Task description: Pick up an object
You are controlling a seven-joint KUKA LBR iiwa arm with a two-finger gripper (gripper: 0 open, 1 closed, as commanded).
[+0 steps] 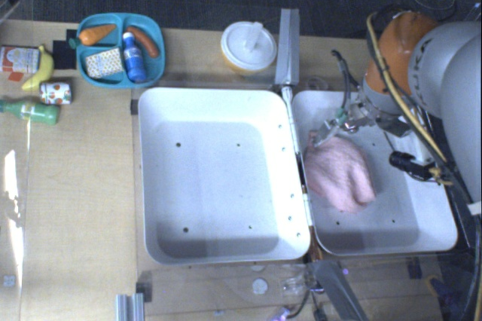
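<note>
A soft pink lump, like a plush cloth (339, 172), lies in the middle of the right white bin (422, 225). The grey arm with its orange band reaches in from the right. Its gripper (327, 132) hangs at the cloth's far upper-left edge, close to the bin's left wall. The gripper's tip is small and partly lost against the cloth, and I cannot make out whether it touches the cloth. Nothing is seen lifted off the bin floor.
The left white bin (218, 236) sits beside it, parted by a metal rail (287, 48). Behind the bins stand a lidded yellow cup (248, 47) and a blue divided tray (154, 56) with toy food. A banana, a can and a green bottle lie at the far left.
</note>
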